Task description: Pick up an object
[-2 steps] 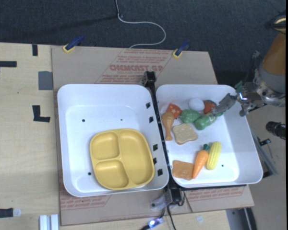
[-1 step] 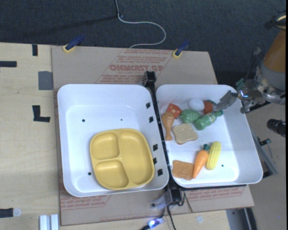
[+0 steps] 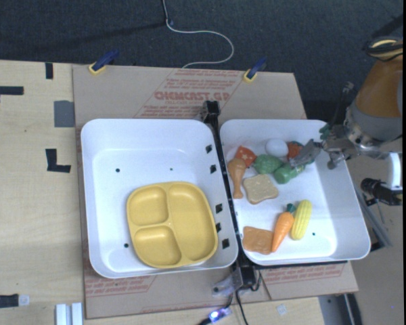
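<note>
Gripper point(image 3: 303, 158) — at green veg point(image 3: 267, 162), rt bin point(image 3: 338, 202)

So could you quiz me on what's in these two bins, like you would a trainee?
1. True or false: the yellow plate lies in the left bin.
2. What lies directly beside the corn? A) carrot B) egg C) chicken leg
3. Fill in: the gripper hovers over the ____ bin.

Key: 1 true. 2 A, the carrot. 3 right; the right bin holds the toy food.
</note>
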Available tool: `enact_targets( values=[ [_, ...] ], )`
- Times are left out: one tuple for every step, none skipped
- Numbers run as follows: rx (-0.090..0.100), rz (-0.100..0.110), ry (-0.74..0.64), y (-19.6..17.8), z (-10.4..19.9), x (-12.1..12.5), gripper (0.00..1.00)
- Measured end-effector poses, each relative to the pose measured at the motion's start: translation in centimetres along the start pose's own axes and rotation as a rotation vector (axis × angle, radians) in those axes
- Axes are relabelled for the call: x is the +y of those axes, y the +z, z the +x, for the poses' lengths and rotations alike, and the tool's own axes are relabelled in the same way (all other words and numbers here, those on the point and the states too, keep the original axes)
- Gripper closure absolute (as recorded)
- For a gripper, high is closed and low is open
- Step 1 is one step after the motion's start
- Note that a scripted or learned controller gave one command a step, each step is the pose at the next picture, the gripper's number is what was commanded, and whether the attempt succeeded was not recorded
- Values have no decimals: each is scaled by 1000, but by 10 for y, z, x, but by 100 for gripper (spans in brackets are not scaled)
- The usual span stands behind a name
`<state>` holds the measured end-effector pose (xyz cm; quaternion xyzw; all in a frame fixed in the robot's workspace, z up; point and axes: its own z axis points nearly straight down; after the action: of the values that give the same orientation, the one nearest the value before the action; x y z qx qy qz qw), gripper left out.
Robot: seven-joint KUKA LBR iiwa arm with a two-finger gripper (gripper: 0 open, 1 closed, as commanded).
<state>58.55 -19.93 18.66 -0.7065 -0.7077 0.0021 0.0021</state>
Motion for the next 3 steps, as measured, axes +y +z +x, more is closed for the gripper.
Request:
enact_targets(
  values=[
    [-1, -1, 0, 46, -5, 0, 0],
    [-1, -2, -1, 99, -3, 0, 0],
    [1, -4, -1, 86, -3, 1, 100]
  ],
)
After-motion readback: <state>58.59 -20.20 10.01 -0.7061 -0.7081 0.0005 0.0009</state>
